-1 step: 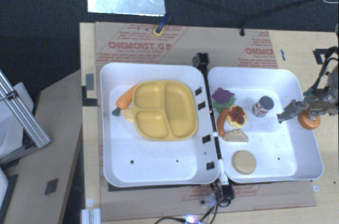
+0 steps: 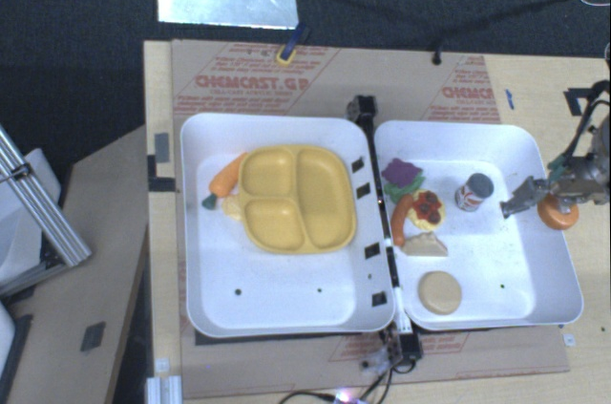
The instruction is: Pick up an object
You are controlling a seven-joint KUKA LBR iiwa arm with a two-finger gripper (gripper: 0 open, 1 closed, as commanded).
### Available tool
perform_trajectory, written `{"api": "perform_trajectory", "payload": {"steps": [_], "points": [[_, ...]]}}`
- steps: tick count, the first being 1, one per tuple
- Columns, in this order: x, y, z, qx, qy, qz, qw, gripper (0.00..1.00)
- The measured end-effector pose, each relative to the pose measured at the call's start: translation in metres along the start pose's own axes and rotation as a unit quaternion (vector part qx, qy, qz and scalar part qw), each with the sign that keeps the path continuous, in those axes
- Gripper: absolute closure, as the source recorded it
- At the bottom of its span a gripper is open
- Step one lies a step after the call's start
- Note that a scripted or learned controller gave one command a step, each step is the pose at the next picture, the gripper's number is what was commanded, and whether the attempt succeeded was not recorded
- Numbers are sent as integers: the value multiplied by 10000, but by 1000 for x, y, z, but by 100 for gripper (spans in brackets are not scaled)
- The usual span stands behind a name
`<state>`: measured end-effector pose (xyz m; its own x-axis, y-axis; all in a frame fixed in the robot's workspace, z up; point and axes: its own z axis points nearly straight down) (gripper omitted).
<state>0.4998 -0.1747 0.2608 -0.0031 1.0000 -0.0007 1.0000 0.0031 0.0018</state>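
Jaws (image 2: pixel 511 204), dark and poised over the right bin's (image 2: pixel 549 292) right-hand wall, at the bench's (image 2: pixel 162 230) right edge; whether spread or pressed together cannot be told, and nothing shows between them. Nearest candidate: small can (image 2: pixel 473 192), upright, just inward of the jaws toward the bin's middle, so the coming reach likely runs toward the divider. Farther along the same line, beside the divider: toy food cluster (image 2: pixel 417 211), its orange piece lying lengthwise along the divider. Round tan disc (image 2: pixel 440 291) sits near the bin's front edge. Left bin: yellow sectioned plate (image 2: pixel 291 199) with toy carrot (image 2: pixel 226 175) touching its outer rim.
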Motion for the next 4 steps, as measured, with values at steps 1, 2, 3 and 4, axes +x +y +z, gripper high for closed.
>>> {"api": "perform_trajectory", "payload": {"steps": [1,2,3,4], "points": [[4,0,62,26,11,7,10000,0],[3,1,125,23,10,9,10000,0],[3,3,162,-15,-4,12,10000,0],[3,3,154,-11,1,7,10000,100]]}}
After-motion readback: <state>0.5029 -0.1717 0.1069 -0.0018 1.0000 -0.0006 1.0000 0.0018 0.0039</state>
